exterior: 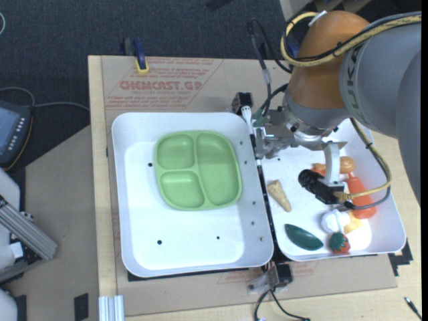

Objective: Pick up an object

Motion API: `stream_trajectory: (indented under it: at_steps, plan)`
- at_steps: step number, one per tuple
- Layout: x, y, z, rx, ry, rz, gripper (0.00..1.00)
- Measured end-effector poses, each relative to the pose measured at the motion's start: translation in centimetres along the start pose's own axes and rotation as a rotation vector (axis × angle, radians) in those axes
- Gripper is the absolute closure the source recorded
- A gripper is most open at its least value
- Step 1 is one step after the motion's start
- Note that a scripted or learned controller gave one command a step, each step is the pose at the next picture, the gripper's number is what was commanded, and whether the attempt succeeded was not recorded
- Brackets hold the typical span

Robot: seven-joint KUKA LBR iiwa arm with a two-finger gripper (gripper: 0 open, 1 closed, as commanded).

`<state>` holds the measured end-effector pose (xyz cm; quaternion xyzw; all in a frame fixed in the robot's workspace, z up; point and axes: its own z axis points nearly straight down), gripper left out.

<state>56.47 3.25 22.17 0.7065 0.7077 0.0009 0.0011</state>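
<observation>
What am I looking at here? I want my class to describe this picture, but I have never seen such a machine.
This is one photo from a camera fixed above a bench, looking down at a slant. The big grey and orange shape on the right is a robot arm. Its gripper hangs near the wall between two shallow white bins. The left bin holds a green divided plate. The right bin holds small things: a beige cone, a dark green leaf shape, a red strawberry and an orange piece. I cannot tell whether the gripper holds anything.
</observation>
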Motion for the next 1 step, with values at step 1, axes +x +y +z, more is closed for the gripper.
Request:
stream_trajectory:
  at_steps: [1]
  plan:
    - [0.97, -0.85, -0.46, 0.004, 0.001, 0.0, 1.0]
